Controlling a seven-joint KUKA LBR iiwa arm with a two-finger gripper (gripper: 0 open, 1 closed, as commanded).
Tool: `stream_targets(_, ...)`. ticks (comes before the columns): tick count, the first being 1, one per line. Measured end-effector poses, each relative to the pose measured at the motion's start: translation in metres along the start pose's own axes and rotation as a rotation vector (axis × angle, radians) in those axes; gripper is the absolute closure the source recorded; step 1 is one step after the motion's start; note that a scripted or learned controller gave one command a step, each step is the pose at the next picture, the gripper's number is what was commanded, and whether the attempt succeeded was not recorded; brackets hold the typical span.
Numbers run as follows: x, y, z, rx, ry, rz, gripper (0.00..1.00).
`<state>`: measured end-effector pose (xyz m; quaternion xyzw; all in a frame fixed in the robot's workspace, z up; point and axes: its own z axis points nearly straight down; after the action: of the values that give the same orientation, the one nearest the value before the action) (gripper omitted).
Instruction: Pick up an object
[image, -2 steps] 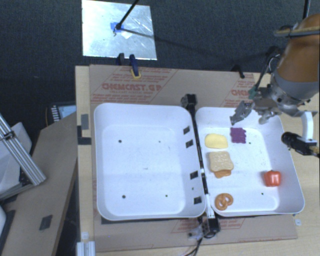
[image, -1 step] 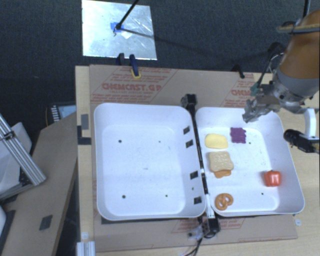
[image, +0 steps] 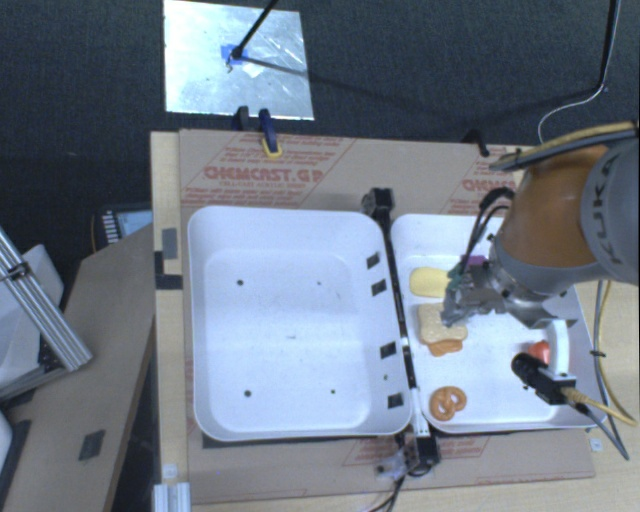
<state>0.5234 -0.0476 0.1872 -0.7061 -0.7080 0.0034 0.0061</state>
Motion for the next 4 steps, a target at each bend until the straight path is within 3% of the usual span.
stream_targets(1,0.052,-0.005,-0.108,-0.027,-0.001,-0.008,1.0)
stream_targets(2,0.118,0.039,-0.056,-0.013,-0.002,-0.008,1.0)
stream_targets(3,0.127,0.016,-0.146,-0.024,-0.001,-0.004,1.0)
stream_targets(4,0.108,-0.035,-0.213,-0.023,-0.002,-0.001,1.0)
